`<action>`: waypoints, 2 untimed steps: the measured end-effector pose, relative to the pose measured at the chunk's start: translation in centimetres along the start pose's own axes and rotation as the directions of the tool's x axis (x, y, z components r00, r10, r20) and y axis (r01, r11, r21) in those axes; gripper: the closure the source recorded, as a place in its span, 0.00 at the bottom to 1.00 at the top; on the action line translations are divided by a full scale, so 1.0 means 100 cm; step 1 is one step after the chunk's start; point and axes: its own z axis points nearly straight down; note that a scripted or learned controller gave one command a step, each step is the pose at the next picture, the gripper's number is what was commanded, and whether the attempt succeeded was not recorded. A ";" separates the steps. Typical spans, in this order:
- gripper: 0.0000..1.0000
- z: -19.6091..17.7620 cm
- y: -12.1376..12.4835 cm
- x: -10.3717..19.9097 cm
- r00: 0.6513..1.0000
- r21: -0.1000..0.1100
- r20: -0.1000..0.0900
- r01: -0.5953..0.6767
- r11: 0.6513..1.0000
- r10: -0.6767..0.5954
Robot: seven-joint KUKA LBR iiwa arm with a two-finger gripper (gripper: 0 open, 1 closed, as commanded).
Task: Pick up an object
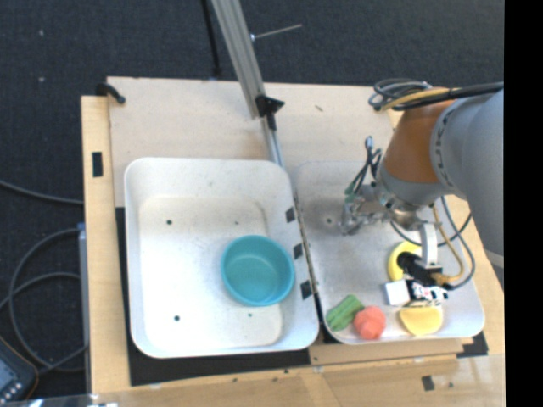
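My gripper (pixel 350 217) hangs over the upper middle of the right bin (pixel 335 265), low above its bare floor, with nothing visibly in it. The grey arm with its orange band (pixel 416 147) comes in from the right above it. Along the right bin's near edge lie a green piece (pixel 343 312), a red ball (pixel 369 323) and a yellow piece (pixel 422 320). Another yellow object (pixel 397 261) and a small black-and-white item (pixel 414 289) lie to the gripper's lower right. A blue bowl (pixel 256 270) stands in the left bin (pixel 170 227).
A slanted metal pole (pixel 246 58) rises from the bench behind the bins, its foot near their shared edge. Cables (pixel 399 91) loop off the arm at the back right. The bench's wooden top (pixel 187 117) runs behind both bins.
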 end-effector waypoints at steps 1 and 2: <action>1.00 -0.044 0.000 -0.003 1.000 -0.002 0.000 0.000 1.000 0.000; 1.00 -0.098 0.002 -0.004 1.000 -0.004 0.000 0.010 1.000 -0.010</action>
